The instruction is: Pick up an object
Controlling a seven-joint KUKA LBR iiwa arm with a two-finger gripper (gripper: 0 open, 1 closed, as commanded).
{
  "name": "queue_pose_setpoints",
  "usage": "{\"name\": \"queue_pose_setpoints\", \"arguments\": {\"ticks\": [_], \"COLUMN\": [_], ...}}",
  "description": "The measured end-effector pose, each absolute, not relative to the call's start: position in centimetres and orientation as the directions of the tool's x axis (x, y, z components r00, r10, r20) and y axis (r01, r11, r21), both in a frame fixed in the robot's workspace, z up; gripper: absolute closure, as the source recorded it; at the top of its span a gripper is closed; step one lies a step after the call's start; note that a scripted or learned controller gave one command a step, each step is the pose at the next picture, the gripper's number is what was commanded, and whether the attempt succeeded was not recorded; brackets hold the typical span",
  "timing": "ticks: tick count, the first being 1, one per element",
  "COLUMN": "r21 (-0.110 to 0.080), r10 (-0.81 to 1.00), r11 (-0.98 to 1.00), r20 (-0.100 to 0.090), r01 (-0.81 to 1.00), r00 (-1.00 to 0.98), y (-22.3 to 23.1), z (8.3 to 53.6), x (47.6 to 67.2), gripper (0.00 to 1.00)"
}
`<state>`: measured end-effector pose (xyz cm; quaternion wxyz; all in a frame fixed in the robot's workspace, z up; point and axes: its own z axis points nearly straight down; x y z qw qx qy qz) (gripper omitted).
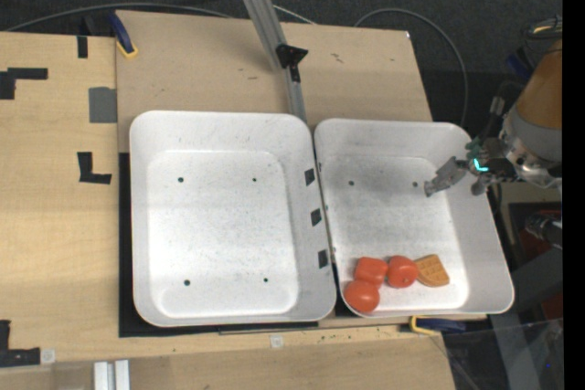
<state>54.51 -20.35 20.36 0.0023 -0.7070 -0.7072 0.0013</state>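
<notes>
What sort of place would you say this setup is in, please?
Probably a robotics lab bench for grasping trials: two white bins side by side on a plywood bench, a robot arm at the right, and loose cables behind.

Three red rounded objects [377, 279] clustered in the right bin's [475, 288] near corner, touching one another: two side by side, a third just below the left one. An orange wedge-shaped piece [432, 270] lying flat, right beside the right-hand red one.
</notes>
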Motion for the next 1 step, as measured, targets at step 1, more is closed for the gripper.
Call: {"name": "queue_pose_setpoints", "arguments": {"ticks": [1], "r21": [-0.001], "r10": [1.000], "r11": [0.002], "r20": [0.000], "r01": [1.000], "r00": [-0.002], "y": [-20.35], "z": [20.57], "x": [54.62], "gripper": [0.00]}}
